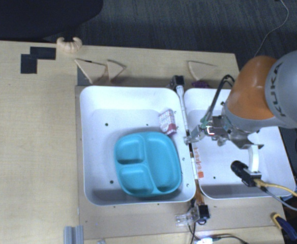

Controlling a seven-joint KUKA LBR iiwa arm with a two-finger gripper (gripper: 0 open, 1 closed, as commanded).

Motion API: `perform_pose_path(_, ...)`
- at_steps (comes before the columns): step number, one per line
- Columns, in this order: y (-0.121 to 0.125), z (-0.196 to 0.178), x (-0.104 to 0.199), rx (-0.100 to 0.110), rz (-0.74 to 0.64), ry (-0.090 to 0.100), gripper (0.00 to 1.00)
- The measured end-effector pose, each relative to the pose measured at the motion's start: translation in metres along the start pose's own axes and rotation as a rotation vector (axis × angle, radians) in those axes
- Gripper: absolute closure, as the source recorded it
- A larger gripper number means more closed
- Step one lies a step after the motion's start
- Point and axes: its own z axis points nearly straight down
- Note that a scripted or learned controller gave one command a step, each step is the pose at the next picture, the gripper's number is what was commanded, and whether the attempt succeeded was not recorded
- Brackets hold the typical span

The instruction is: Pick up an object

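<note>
From where I stood, the wooden bench (31, 151) lay bare on the left, apart from a few dark cut-outs near its far edge. Next came the left bin (95, 111), and most of its floor was taken up by a teal divided plate (147, 162), lying flat and pushed toward the near right corner. A small white-and-red packet (167, 121) sat just beyond the plate's far right corner, close against it and near the bin's right wall. A slim white rod (182, 108) lay along the ridge between the two bins. Just past that ridge, inside the right bin (222, 169), a thin white strip with an orange end (197, 164) lay along the left wall. The gripper (205, 131) hung over the right bin, close to that same wall and just above the strip's far end. The ridge and the rod stood between it and the plate and packet. I could not tell whether it was set wide or narrow, and I saw nothing held in it. Behind it, the grey arm with its orange band (253, 90) covered the far right part of the right bin.
</note>
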Motion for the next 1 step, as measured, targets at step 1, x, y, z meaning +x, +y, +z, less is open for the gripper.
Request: perform_pose_path(1,-0.0028,0.012,-0.0006,0.002,-0.007,0.01,0.0)
